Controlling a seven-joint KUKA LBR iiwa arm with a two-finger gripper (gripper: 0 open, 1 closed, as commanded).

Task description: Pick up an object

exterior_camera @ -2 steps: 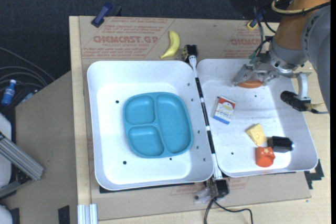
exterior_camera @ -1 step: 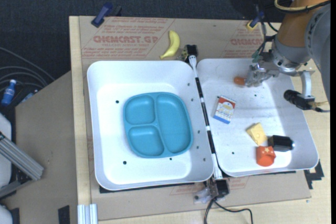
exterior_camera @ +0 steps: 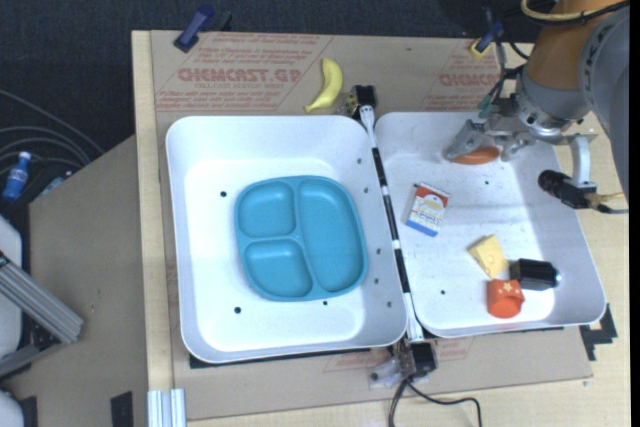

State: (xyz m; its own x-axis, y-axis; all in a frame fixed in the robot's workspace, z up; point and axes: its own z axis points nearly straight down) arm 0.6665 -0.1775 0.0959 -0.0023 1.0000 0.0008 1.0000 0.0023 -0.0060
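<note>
Jaw state can't really be made out, since the grey two-finger gripper (exterior_camera: 478,143) is pressed low into the far corner of the right white bin (exterior_camera: 560,310), right over a flat orange-red object (exterior_camera: 480,156) whose shape is mostly hidden. Elsewhere in that bin a small red-and-white carton (exterior_camera: 427,209) is seen near the middle, with a yellow wedge-shaped block (exterior_camera: 489,255), a small black block (exterior_camera: 534,272) and a red lumpy toy (exterior_camera: 505,298) clustered toward the near side. A blue sectioned plastic plate (exterior_camera: 300,237) is laid in the left white bin (exterior_camera: 200,165), and a yellow toy banana (exterior_camera: 326,86) is left on the cardboard beyond it.
</note>
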